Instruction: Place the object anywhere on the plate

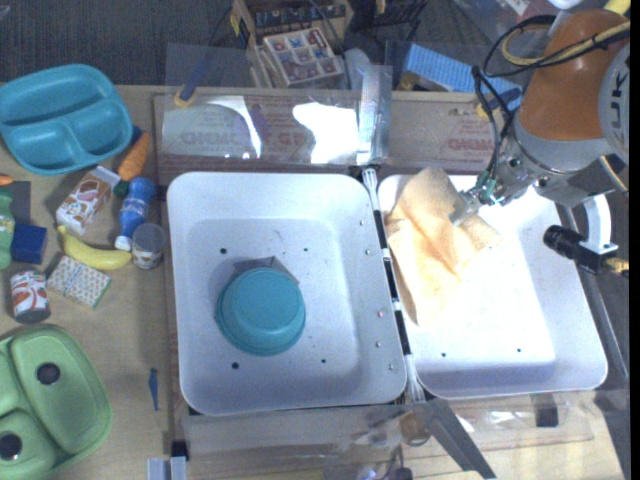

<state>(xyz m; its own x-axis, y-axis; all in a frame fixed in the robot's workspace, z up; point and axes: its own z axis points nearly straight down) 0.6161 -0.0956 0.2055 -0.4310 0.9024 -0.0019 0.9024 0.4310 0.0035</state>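
A robotics lab: white bins [200, 208] on a bench, toy props [92, 250] alongside.

On my arm [612, 88], at the right edge, I can read the letters "UK", cut off. The print on the cardboard wall [300, 128] behind the bins is too blurred to read.

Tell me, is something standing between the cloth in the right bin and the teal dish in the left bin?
Only the bins' adjoining rims lie between the beige cloth and the teal dish. The gripper is already at the cloth's right edge.
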